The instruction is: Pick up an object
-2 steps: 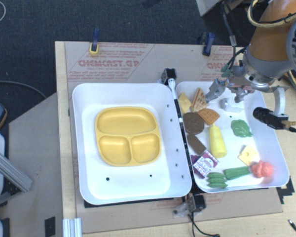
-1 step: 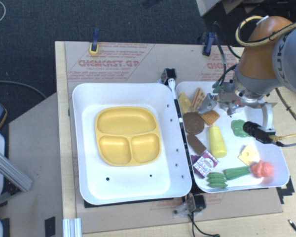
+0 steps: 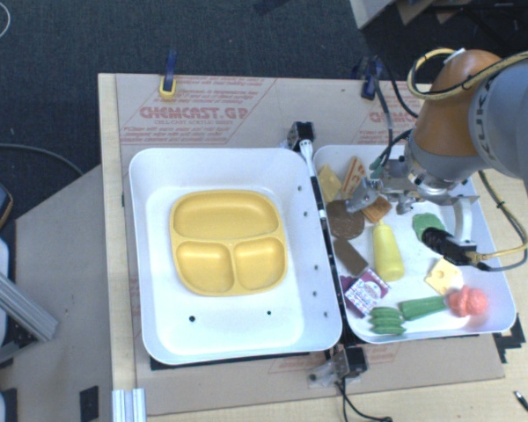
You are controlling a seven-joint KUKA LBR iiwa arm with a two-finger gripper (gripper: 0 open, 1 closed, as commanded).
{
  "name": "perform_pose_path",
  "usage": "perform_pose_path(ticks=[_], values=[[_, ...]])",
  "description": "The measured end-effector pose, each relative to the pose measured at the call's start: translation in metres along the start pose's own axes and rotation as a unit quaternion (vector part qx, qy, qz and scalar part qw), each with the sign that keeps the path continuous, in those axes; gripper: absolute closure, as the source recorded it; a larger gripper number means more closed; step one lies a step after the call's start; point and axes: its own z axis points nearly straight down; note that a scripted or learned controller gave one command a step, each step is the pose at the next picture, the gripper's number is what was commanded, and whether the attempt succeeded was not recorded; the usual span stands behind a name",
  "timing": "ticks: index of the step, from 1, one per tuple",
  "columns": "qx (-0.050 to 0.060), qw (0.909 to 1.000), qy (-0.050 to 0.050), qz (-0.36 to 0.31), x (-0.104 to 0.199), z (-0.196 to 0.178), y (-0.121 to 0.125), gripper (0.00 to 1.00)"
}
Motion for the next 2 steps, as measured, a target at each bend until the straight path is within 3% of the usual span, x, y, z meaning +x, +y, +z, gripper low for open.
perform_pose_path(ticks=[1, 2], values=[[-0.003, 1.0000, 0.000, 0.000, 0.000, 0.030, 0.001, 0.00], [-0.008, 1.0000, 0.000, 0.000, 0.001, 0.016, 0.004, 1.00]])
